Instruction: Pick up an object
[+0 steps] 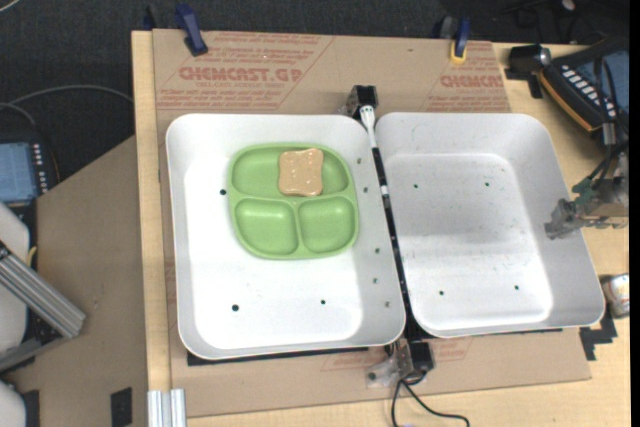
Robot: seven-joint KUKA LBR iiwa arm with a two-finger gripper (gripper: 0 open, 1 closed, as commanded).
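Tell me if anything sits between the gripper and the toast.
Nothing lies on top of the toast, which sits in the green plate's top compartment. From the gripper at the right bin's right edge, only bin walls lie between.

Toast (300, 172) on green plate (266, 227)

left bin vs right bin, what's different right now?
The left bin holds a green divided plate with a slice of toast in its top compartment; the right bin holds neither. The gripper sits at the right bin's right rim, away from the left bin. Both are shallow, white and meet at the middle seam.
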